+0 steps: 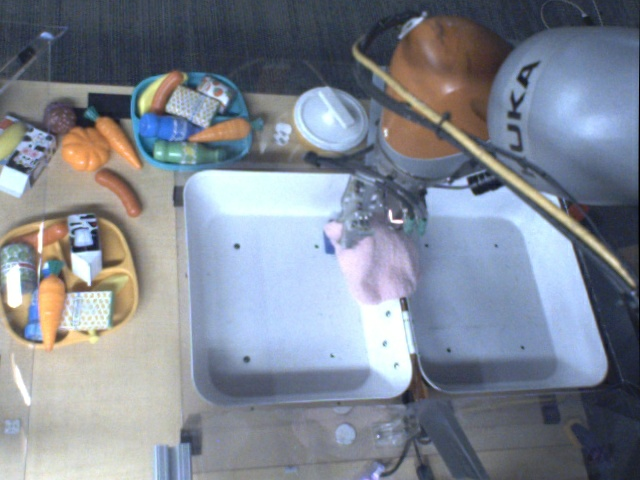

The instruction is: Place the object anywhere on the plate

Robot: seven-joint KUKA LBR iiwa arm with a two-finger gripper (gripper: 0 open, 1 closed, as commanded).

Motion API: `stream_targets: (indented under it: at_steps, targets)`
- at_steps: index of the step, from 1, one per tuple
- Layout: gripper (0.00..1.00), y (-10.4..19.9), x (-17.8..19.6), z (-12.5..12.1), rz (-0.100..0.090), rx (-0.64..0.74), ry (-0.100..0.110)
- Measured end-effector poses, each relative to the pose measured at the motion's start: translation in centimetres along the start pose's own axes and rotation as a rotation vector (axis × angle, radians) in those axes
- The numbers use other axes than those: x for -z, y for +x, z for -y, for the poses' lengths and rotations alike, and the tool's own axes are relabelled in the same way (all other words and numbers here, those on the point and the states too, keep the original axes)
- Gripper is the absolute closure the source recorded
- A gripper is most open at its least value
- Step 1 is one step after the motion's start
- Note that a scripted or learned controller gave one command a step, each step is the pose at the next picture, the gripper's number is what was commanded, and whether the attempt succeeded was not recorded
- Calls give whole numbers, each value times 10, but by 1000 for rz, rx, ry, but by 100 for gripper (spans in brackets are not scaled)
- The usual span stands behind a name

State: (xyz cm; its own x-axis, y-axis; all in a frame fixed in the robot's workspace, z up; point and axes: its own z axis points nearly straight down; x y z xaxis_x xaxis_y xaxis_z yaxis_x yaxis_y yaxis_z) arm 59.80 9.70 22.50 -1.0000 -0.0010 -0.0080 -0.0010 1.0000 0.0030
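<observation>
Soft pink cloth (377, 266) hanging over the seam between both shallow white bins (250, 298), pinched between closed gripper (383, 215) fingers. Keep grip firm; carry level; release above plate.

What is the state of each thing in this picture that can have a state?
Two-finger gripper: low over the inner edge of the left bin, pink cloth hanging directly beneath it.
Soft pink cloth: hangs crumpled, draped over the divide between the bins.
Left shallow white bin: upright.
Right shallow white bin: upright.
Round white lidded container: lid on.
Blue bowl of toy food: full.
Yellow tray of toy food: full.
</observation>
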Motion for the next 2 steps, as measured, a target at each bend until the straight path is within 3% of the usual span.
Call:
stream_targets:
  at_steps: [1, 2]
  targets:
    - [100, -2, 1, -53, 0, 4, -1]
    - [0, -2, 2, -52, 0, 4, -1]
